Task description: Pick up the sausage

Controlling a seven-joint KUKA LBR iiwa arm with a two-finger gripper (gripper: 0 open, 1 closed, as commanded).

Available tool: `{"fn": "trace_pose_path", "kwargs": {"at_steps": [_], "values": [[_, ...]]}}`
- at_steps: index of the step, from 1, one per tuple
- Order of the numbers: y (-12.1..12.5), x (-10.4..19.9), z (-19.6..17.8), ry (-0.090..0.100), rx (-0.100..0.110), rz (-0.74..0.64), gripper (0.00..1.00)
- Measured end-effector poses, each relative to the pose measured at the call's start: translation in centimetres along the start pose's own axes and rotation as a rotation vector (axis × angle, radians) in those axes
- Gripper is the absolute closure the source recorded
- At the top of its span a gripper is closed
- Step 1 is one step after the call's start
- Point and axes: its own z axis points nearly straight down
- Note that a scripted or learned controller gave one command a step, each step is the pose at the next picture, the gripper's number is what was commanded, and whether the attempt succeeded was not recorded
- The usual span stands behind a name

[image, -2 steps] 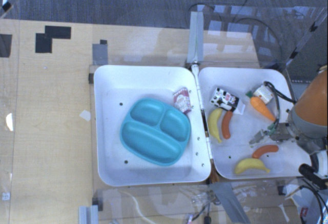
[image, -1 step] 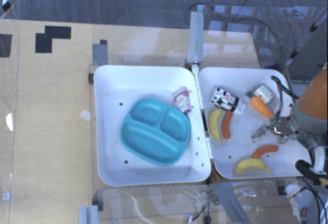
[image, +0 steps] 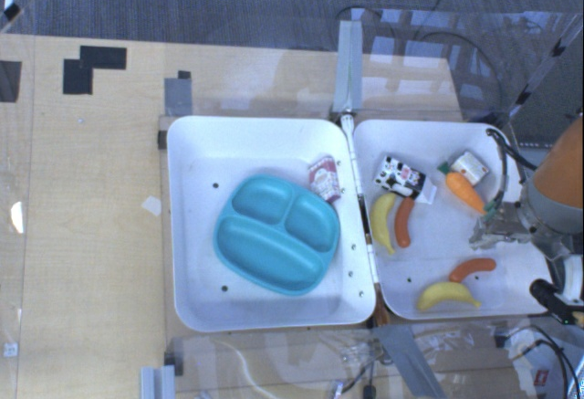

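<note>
Sausage lies in right bin beside banana.

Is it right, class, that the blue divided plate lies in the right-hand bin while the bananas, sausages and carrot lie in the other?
Not quite. The camera view shows the blue divided plate in the left-hand bin, not the right. The bananas, sausages and carrot lie in the right-hand bin.
</note>
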Motion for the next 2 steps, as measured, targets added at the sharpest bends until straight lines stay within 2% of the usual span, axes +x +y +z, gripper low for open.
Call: {"fn": "trace_pose_path", "kwargs": {"at_steps": [1,2], "values": [[-1.7,5.5,1.1,-0.007,-0.001,0.255,1.00],[-2.1,9.6,-9.0,-0.001,0.011,-0.132,1.00]]}}
